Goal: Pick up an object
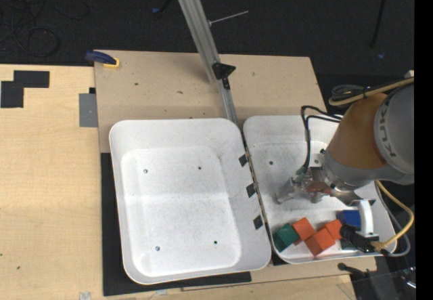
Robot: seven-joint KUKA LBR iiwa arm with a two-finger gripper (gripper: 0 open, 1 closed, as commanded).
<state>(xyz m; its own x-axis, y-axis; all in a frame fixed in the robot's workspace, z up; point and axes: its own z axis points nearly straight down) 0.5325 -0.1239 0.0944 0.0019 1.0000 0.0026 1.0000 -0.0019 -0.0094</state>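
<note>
My gripper (292, 190) hangs low over the middle of the right bin (284, 143), below the grey arm with its orange band. Several small blocks lie along that bin's front edge: a green block (285, 237), an orange block (303, 227), a second orange block (323, 238) and a blue block (350, 218) at the right. The gripper stands a little above and behind the green and orange blocks, apart from them. I see nothing between its fingers.
The left bin (179, 200) sits beside the right one, with black clips along the shared rim. A slanted metal rail (201, 28) rises behind the bins. Cables run near the right bin's front right corner.
</note>
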